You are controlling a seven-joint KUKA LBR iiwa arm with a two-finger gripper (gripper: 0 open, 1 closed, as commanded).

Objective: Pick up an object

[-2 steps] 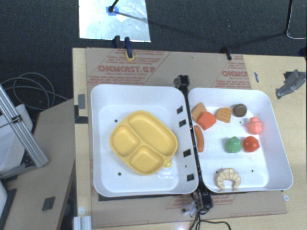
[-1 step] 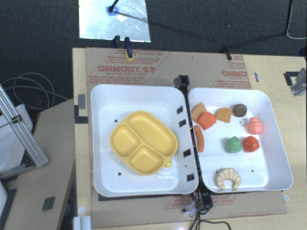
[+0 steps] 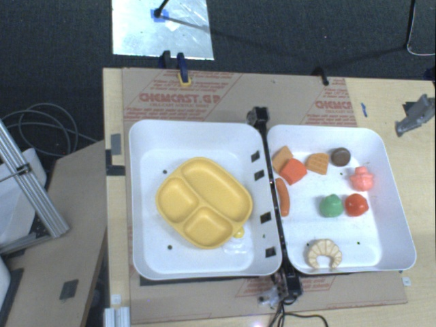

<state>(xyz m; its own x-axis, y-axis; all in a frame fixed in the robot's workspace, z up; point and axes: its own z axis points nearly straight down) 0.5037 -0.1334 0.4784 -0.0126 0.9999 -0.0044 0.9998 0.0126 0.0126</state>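
- Plainly, nothing is lifted yet: every candidate object lies loose on the floor of the right bin (image 3: 394, 203), so the whole pick remains to be done.
- At the right edge of the camera view, over the bare worktop (image 3: 225, 90) and well apart from the bins, a grey part of the arm pokes in; this looks like the tool (image 3: 414, 114). It is too small and too side-on to judge, so I cannot tell whether it stands wide or narrow, and nothing shows in its grip.
- Along the back of the right bin sit an orange wedge (image 3: 281, 157), a red-orange block (image 3: 294, 171) touching it, a tan ridged piece (image 3: 317, 163) and a brown round piece (image 3: 340, 157).
- Further right is a pink figure (image 3: 362, 178); below it a red ball (image 3: 356, 204) lies just beside a green ball (image 3: 331, 206).
- An orange sausage (image 3: 283, 196) lies against the wall next to the left bin, and a pale croissant (image 3: 324, 253) rests alone near the front.
- The left bin (image 3: 146, 251) holds a yellow divided plate (image 3: 204, 202) with bare compartments.
- My judgement: still to come are the reach across to the right bin, a descent, a close and a lift. The croissant and the green ball have free space around them and look the easier targets; the wedge and block are crowded together.
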